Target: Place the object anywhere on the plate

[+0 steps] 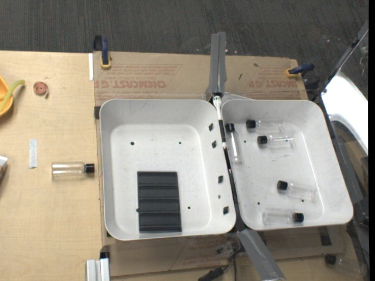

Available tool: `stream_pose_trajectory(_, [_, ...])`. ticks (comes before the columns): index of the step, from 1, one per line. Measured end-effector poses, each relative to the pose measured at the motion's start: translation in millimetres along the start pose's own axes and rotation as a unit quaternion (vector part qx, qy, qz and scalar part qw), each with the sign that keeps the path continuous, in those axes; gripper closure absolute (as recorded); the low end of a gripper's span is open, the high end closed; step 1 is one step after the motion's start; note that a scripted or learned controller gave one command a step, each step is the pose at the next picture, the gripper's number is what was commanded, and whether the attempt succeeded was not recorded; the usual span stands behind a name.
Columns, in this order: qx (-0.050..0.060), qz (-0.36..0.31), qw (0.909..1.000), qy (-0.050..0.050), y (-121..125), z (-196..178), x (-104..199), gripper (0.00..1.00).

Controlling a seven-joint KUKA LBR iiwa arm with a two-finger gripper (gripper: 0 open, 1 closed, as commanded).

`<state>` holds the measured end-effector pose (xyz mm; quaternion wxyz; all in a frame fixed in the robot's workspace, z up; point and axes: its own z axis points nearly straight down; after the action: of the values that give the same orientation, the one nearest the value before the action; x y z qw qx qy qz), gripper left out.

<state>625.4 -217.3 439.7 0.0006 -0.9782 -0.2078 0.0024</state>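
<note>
Several clear plastic vials with black caps point(296, 189) lie loose in the right white bin point(334, 174), on the arm's entry side. The black ribbed rectangular plate point(158, 202) sits in the left white bin point(108, 157), across the divide. We cannot tell how the jaws stand. We judge the risks as follows: round vials may roll or slip from a pinch, and the ribs may let one roll off. Both bins rest on brown cardboard point(152, 81) over a pale wooden bench point(53, 122); dark carpet point(176, 16) lies beyond.

Bins point(111, 157) white, black-speckled. Plate point(158, 202) black, ribbed. Vials point(274, 139) clear w/ black caps. Bench point(47, 215) light wood. Cardboard point(193, 78) brown w/ red print. Clamps point(102, 51) blue/yellow.
</note>
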Motion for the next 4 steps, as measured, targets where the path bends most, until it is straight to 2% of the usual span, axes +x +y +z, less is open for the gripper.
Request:
stream_pose_trajectory(1, [0.0,0.11,0.994,0.001,-45.6,-0.6,39.8,0.0])
stream_pose_trajectory(2, [0.0,0.108,0.9941,0.0,8.9,0.1,6.3,0.0])
stream_pose_trajectory(3, [0.0,0.107,0.9942,0.0,-3.0,0.0,32.2,0.0])
stream_pose_trajectory(4, [0.0,0.109,0.9941,0.0,16.1,-0.1,24.1,0.0])
